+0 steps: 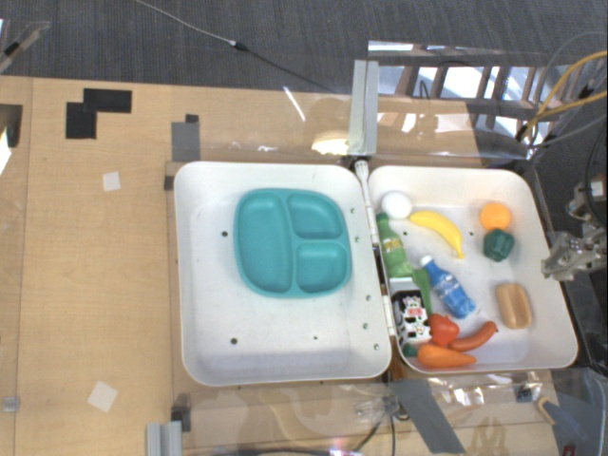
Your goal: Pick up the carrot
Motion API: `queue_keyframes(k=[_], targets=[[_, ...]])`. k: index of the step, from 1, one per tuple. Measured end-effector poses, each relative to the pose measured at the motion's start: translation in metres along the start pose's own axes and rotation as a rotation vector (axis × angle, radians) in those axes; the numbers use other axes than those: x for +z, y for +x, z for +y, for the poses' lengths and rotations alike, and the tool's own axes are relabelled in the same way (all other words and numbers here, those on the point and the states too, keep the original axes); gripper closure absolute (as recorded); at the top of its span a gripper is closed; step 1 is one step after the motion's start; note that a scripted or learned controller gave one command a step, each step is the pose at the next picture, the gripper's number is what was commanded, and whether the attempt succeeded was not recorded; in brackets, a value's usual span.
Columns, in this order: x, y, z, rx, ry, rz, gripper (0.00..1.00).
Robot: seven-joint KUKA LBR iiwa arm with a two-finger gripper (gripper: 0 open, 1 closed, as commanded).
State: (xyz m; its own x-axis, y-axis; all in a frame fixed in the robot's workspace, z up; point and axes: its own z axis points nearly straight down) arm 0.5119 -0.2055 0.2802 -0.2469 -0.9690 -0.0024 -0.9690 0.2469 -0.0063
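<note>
The carrot [445,356] is a short orange piece lying against the front wall of the right bin [551,345]. It touches a red pepper [442,330] and a red sausage [475,335] just behind it. My gripper [570,256] shows as a small grey metal shape over the bin's right rim. It is well to the right of the carrot and farther back, and I see nothing in it.
The right bin also holds a white ball [395,203], banana [439,228], orange [495,217], green pepper [499,245], blue bottle [447,290], green bottle [391,247], bread roll [513,306] and cow-patterned box [410,317]. A teal divided plate [290,242] lies in the left bin [209,340].
</note>
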Motion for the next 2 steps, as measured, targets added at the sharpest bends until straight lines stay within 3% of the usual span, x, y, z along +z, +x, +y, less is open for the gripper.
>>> queue_keyframes(k=[1, 2], targets=[[0.000, 0.000, 0.000, 0.000, 0.001, 0.000, 0.00], [0.060, 0.005, 0.023, 0.280, -0.001, 0.001, 0.00]])
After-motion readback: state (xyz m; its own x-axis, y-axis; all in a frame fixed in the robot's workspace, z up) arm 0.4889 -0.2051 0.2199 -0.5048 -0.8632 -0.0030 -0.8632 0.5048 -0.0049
